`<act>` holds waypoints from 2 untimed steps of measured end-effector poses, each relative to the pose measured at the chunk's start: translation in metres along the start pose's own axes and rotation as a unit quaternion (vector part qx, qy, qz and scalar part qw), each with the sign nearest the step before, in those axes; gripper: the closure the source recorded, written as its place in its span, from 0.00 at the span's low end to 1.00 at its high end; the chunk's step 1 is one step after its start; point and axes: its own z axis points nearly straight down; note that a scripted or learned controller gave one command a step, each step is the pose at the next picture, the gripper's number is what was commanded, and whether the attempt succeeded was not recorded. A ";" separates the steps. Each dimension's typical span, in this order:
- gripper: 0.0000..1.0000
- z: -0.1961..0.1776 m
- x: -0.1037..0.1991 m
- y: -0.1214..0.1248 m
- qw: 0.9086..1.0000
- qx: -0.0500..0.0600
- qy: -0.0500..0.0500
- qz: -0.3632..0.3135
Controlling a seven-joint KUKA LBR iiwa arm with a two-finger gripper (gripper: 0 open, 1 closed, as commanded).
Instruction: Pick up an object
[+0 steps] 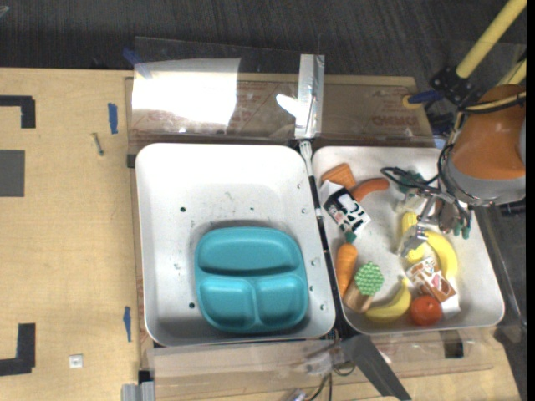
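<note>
down at the near rim of the right bin (493, 307) sit a tomato (425, 310) and a small banana (389, 306), with broccoli (369, 279) and a carrot (345, 263) just beside them. the gripper (415, 234) hangs low over the pile, tips near a larger banana (445, 253) and a small carton (430, 277); open or closed, can't tell, and nothing visibly sits between the tips. no target is named, so any toy counts. risk: they're packed touching, so a descent could wedge between two, nudge a curved banana aside, and come up empty. the teal tray (251, 278) sits alone in the left bin (159, 174).

Two bins (159, 224), one teal tray (249, 278)
</note>
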 end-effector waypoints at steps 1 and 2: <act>0.00 -0.001 0.022 0.019 1.000 0.000 -0.001 -0.006; 1.00 -0.012 0.021 0.020 1.000 -0.001 -0.002 -0.007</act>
